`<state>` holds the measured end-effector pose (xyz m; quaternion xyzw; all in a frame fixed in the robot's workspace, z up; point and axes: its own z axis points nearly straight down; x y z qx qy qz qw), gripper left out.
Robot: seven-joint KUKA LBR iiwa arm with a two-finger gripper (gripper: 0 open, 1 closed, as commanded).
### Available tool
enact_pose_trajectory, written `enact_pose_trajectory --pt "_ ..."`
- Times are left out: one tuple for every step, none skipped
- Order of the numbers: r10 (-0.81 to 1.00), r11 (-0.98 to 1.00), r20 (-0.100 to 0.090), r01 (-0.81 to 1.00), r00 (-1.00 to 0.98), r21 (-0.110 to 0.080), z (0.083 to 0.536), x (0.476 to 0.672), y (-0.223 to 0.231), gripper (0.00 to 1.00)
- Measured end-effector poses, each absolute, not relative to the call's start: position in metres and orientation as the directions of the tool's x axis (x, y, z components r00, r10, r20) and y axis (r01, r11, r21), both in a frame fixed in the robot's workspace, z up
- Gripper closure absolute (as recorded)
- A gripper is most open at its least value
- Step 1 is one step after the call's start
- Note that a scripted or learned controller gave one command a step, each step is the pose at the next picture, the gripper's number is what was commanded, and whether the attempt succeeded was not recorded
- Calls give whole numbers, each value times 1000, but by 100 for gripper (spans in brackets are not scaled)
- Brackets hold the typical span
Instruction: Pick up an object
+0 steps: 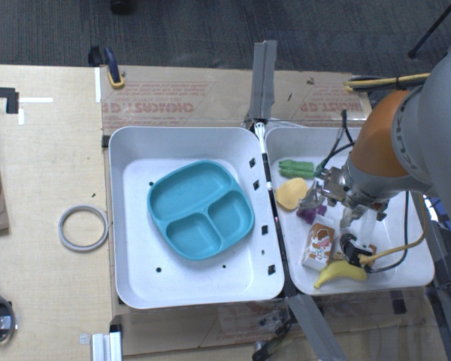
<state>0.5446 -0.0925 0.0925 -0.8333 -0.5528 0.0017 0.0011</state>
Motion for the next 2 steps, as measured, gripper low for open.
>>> enact_pose_trajectory --pt "921 -389 -2 921 389 -4 93 545 -92 0" --pt "921 -389 -2 921 389 -4 93 545 -92 0"
